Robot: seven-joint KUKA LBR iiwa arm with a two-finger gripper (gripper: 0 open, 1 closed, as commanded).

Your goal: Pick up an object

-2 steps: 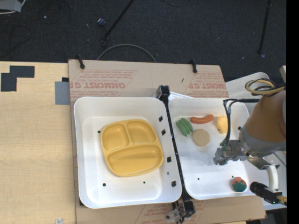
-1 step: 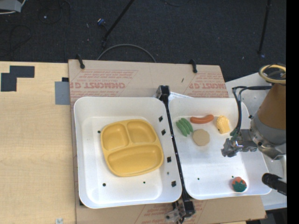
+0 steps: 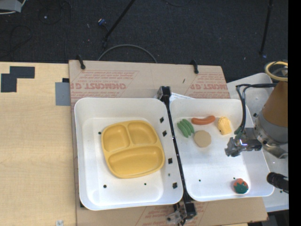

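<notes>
Two shallow white bins are seen side by side on a cardboard sheet. In the left bin (image 3: 89, 126), a yellow divided tray (image 3: 133, 148) is laid near the middle, its three compartments facing up.

In the right bin (image 3: 211, 185), five small things are found. A green pod-shaped toy (image 3: 186, 127) lies at about ten o'clock from the bin's middle, with a small sausage (image 3: 203, 120) just beyond it at eleven o'clock. A yellow corn piece (image 3: 225, 125) is placed at one o'clock, near the sausage's right end. A round tan disc (image 3: 202, 139) sits just below the sausage, close to the pod. A small red and green thing (image 3: 241, 186) rests alone at five o'clock, near the bin's corner; what it is cannot be made out.

The gripper (image 3: 235, 147) is seen at three o'clock, over the right rim of that bin, well apart from the disc and the corn. It appears as a dark, blurred mass, and its opening cannot be judged; nothing can be seen held in it. The arm behind it is cut off by the picture's right edge, and part of the bin's rim is hidden beneath it.
</notes>
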